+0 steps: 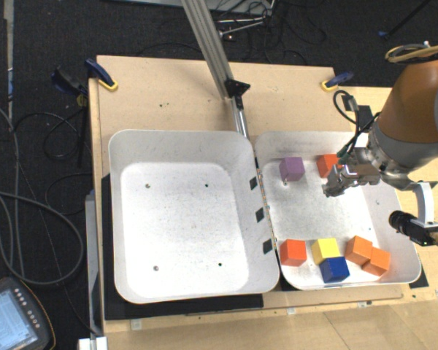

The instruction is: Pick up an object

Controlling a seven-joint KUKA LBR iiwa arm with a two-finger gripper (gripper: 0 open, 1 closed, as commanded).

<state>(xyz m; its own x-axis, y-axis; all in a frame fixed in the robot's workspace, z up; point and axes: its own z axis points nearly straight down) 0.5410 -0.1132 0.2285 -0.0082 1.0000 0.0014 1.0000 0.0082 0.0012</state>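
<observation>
The gripper [336, 187] hangs low over the upper part of the right bin [306, 228], a dark metal cluster whose tips blur against the white floor, so whether the fingers are open or closed cannot be told, and nothing is seen between them. Just beside it, toward the bin's back wall, sits an orange block [325, 165], partly hidden by the wrist. A little further to the left rests a purple cube [292, 169] with matt faces and soft edges, apart from the gripper. Along the near wall of the same bin lie five more blocks: an orange cube [293, 251], a yellow cube [325, 249] touching a blue cube [335, 269] just in front of it, and two orange blocks [369, 255] pressed together near the right corner. The bin is shallow, white plastic with rounded corners and a finely speckled floor. The left bin [182, 214] is of the same make, its rim meeting the right one along a seam marked by small black clips. Both stand on a pale wooden worktop [168, 93] held by blue and yellow clamps [98, 74]. A slanted aluminium bar [208, 35] crosses the back edge, and black cables [29, 144] trail over the dark floor.
</observation>
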